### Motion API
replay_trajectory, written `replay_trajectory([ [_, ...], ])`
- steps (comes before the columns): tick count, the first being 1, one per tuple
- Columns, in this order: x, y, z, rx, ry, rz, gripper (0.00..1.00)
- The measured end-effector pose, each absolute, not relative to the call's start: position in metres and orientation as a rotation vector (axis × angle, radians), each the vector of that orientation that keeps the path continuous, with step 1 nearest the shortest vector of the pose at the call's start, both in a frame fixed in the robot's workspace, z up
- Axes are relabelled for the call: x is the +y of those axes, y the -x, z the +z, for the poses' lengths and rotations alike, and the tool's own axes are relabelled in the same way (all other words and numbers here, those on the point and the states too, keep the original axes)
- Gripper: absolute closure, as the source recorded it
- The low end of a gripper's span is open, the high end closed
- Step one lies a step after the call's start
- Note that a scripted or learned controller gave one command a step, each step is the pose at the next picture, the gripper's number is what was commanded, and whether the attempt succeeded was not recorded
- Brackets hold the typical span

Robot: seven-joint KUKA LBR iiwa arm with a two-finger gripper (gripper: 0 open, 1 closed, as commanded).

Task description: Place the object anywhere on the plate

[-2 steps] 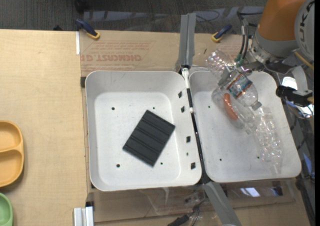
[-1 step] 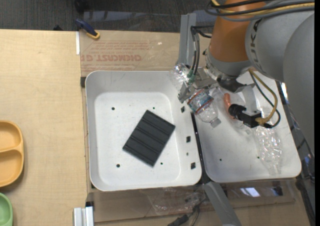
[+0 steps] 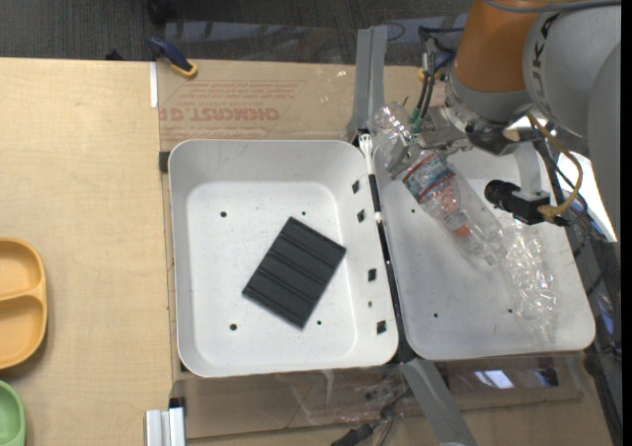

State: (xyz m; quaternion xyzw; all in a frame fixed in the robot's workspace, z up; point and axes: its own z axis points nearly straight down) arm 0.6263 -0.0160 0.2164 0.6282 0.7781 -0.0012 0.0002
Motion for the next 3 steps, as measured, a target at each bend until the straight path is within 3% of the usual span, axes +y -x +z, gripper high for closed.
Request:
replay_trajectory([
  [1, -0.019, -0.525, 0.239, 2.67, -1.659, -0.003, 1.0],
  [2, -0.07, -0.574, 0.228, 2.708, -1.594, -0.004, 1.0],
  [3, -0.047, -0.547, 0.237, 2.921, -1.158, -0.001, 1.0],
])
